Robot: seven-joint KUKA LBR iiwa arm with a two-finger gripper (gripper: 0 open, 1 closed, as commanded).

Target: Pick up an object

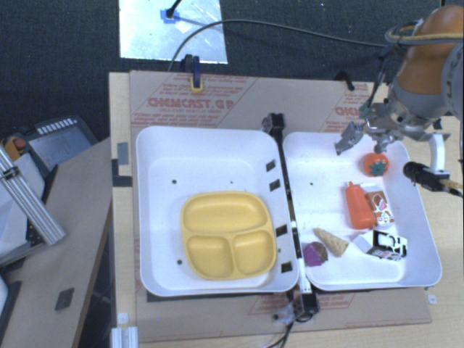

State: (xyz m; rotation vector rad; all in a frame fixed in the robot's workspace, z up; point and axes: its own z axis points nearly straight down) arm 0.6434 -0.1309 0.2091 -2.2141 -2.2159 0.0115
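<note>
Your gripper (pixel 366 138) hangs over the far part of the right bin (pixel 319 172). Just beside it, toward the near edge, sits the tomato (pixel 375 164), then the orange bottle (pixel 357 205) touching a small packet (pixel 380 207). Further toward you, the cone (pixel 331 241), purple piece (pixel 315 253) and black-and-white carton (pixel 386 245) crowd the near end. To its left you have bare white floor as far as the black divider (pixel 279 187). Beyond that, the yellow tray (pixel 226 234) takes up the left bin's (pixel 167 158) near half; its far half lies open.
</note>
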